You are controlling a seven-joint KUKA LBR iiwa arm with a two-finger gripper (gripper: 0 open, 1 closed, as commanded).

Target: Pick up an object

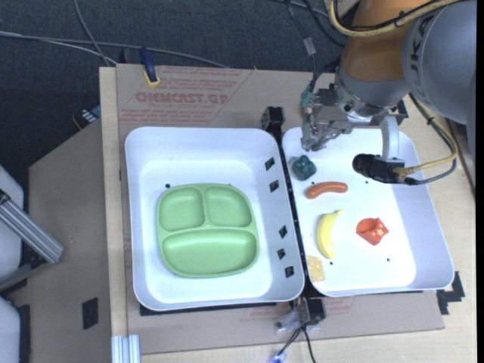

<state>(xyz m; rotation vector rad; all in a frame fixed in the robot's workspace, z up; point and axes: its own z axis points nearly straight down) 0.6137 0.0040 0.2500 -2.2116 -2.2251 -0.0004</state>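
Note:
My gripper (pixel 314 140) hangs over the far left corner of the right bin (pixel 423 225), pointing down. Just in front of it, a small dark green object (pixel 304 167) lies by the bin's left wall, apart from the gripper. An orange-red sausage (pixel 327 190) lies a little nearer the front. Behind the front edge are a yellow banana (pixel 327 234) and a red piece (pixel 371 231). A tan cracker-like piece (pixel 314 268) rests at the front left corner.
The left bin (pixel 144 203) holds a pale green divided plate (pixel 206 229). A black divider with clips (pixel 283 203) runs between the two bins. The grey arm with its orange band (pixel 386 29) comes in from the upper right.

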